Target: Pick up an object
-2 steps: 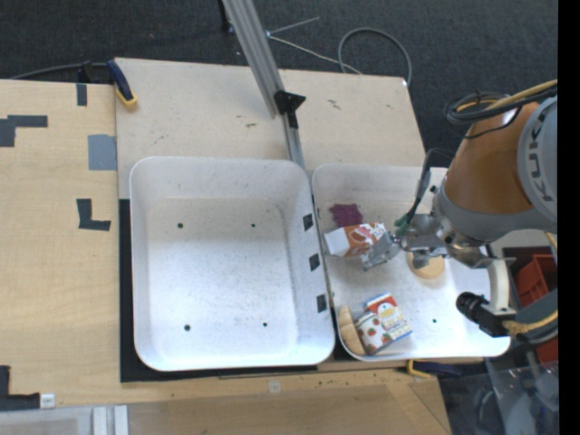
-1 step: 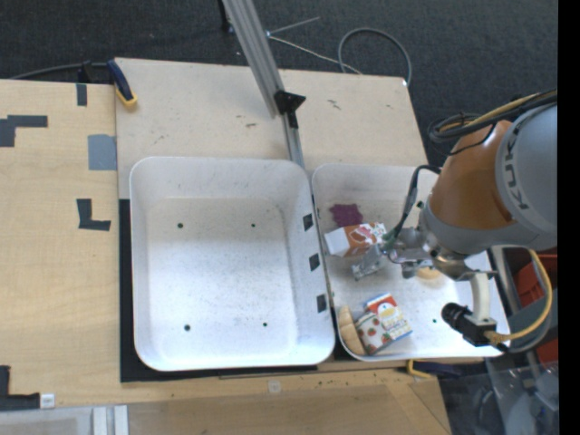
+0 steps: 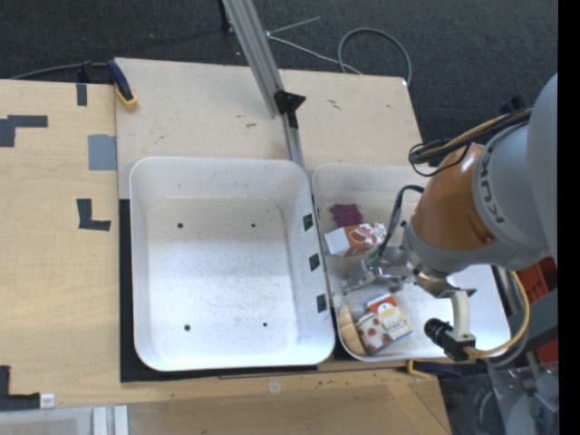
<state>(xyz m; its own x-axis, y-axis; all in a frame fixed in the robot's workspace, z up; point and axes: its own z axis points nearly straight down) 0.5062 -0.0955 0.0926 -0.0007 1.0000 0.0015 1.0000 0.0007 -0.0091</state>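
The right bin [image 3: 362,178] holds several small objects. A dark purple piece [image 3: 346,214] lies near its back, with a red and white packet [image 3: 359,237] just in front of it. Near the front edge sits a small white carton with a red print [image 3: 384,321] and a tan item [image 3: 348,323] at its left. My gripper [image 3: 374,268] hangs low in the middle of this bin, between the packet and the carton. The grey arm with its orange band [image 3: 458,208] covers the bin's right side. Nothing shows clearly between the fingers.
The left bin [image 3: 217,261] stands beside the right one, sharing a raised wall. A slanted metal rail [image 3: 258,48] runs from the top down to the bins' junction. Cables lie on the dark floor behind the bench.
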